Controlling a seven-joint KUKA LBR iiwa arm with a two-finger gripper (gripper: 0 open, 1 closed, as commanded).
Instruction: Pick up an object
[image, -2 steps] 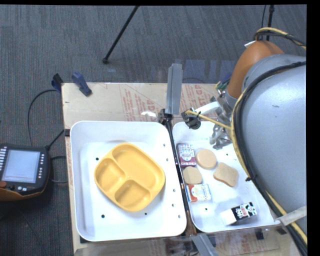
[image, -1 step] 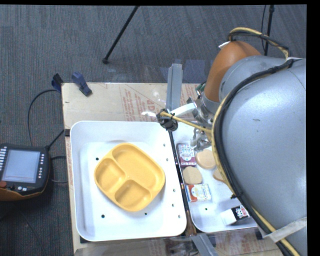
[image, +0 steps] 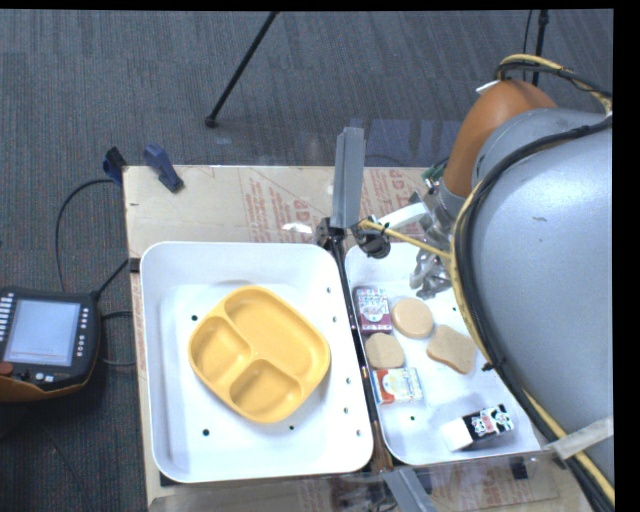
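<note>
The pick looks barely begun: the gripper (image: 430, 272) hangs over the far end of the right bin (image: 425, 448), carrying nothing I can see; I cannot tell how it is set. Nearest it, the round biscuit (image: 412, 317) lies flat with no long axis. The purple packet (image: 371, 309) beside it runs near to far

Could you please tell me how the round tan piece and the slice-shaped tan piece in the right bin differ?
The round tan piece is a near circle; the slice-shaped tan piece is longer and irregular. The round one lies farther up the view, beside a dark red packet; the slice lies lower, nearer the arm. Both are flat, tan, and lying apart.
</note>
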